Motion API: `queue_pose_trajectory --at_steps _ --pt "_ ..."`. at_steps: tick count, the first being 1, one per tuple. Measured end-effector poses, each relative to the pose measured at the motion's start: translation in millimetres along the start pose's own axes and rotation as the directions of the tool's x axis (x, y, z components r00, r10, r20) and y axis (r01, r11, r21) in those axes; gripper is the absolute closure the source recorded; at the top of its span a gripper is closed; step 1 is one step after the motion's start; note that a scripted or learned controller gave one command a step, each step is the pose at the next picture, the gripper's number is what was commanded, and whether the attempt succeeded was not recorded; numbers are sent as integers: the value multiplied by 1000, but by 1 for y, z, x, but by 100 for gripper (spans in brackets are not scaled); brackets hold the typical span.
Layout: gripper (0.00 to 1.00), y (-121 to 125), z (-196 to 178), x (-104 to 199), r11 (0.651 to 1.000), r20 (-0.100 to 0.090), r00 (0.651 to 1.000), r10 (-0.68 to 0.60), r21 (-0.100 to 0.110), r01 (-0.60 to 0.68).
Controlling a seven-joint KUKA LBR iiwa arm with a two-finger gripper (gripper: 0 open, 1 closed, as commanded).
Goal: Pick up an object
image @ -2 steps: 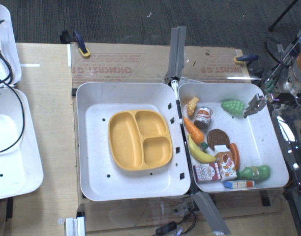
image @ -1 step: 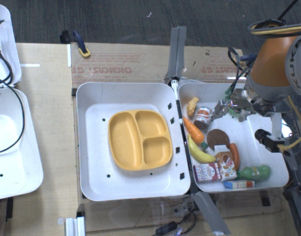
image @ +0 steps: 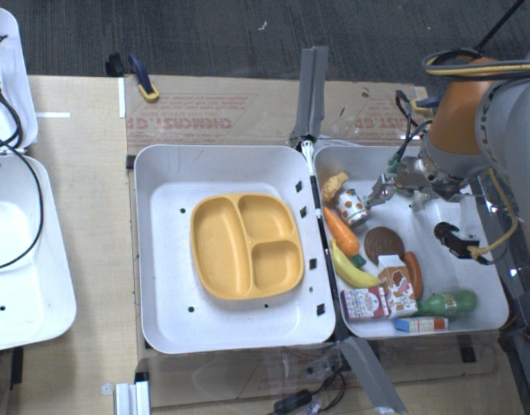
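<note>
A small printed can (image: pixel 352 206) is seen in the right bin (image: pixel 472 258), beside a carrot (image: pixel 341 230) and above a banana (image: pixel 351 271). The claw (image: pixel 381 188) is held just beside the can; whether it is spread cannot be told. A yellow divided plate (image: pixel 245 245) is set in the left bin (image: pixel 161 258).

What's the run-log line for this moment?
arm: over right bin | pincer: above small can, nothing seen held | left bin: yellow divided tray | pick: not yet done
</note>
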State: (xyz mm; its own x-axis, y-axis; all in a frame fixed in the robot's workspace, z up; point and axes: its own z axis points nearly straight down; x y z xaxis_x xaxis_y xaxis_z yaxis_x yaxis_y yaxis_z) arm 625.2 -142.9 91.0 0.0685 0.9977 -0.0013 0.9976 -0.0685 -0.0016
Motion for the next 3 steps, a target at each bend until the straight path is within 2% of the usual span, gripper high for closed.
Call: queue_pose_trajectory --at_steps 1,2,3 --pt "100 1 -10 -1 1000 1 1000 1 -2 -1" --pt "0 0 -10 -1 1000 1 1000 1 -1 -1" --pt "0 -90 -2 -11 998 -1 998 62 -3 -62"
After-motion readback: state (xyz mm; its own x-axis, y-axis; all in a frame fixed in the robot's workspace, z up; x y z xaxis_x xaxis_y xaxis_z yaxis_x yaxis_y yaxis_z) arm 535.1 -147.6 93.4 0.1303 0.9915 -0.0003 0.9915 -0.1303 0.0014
